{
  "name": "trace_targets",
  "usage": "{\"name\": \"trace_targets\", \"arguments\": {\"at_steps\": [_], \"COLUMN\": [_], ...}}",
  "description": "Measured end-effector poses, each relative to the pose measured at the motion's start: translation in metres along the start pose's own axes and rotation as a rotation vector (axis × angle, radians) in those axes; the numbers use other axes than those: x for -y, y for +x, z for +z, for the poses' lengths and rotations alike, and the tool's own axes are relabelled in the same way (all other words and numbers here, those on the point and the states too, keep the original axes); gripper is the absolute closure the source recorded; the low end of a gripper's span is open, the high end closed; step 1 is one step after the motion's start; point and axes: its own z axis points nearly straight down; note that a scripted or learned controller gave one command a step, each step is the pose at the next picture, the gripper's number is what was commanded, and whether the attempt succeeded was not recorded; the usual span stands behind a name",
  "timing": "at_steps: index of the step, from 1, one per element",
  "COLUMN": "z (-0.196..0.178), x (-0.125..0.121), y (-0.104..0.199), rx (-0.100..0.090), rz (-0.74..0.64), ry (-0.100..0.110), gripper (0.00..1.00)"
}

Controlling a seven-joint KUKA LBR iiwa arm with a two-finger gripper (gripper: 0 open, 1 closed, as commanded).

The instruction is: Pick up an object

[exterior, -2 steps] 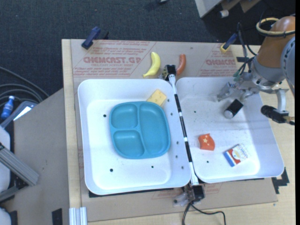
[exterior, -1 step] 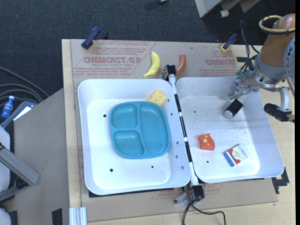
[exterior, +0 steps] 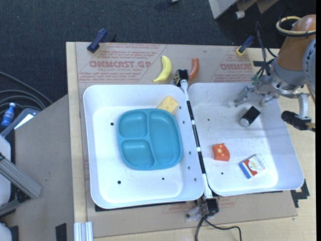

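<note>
The right bin [exterior: 281, 149] holds a black cylinder [exterior: 248, 116] near its back, a red lump [exterior: 220, 152] in the middle, and a small white, blue and red packet [exterior: 252, 165] toward the front. My gripper [exterior: 256, 98] hovers over the back of this bin, just above and behind the black cylinder. Whether it touches the cylinder I cannot tell. The grey arm with its orange band [exterior: 296, 44] comes in from the upper right. A yellow block [exterior: 168, 104] lies in the left bin [exterior: 100, 149] behind a blue divided plate [exterior: 149, 138].
A toy banana [exterior: 163, 69] and an orange-red sausage shape [exterior: 193, 68] lie on the bench board behind the bins. Blue clamps [exterior: 98, 40] [exterior: 244, 45] sit at the board's back edge. A black ridge [exterior: 193, 134] divides the two bins.
</note>
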Motion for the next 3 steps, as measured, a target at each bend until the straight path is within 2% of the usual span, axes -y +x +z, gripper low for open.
{"name": "trace_targets", "arguments": {"at_steps": [1, 2, 3], "z": [0.0077, -0.0009, -0.0004], "x": [-0.0002, 0.0002, 0.0000], "y": [0.0002, -0.0033, -0.0002], "rx": [-0.006, 0.007, 0.000], "rz": [0.002, 0.002, 0.000], "ry": [0.003, -0.005, -0.001], "gripper": [0.00, 1.00, 0.00]}}
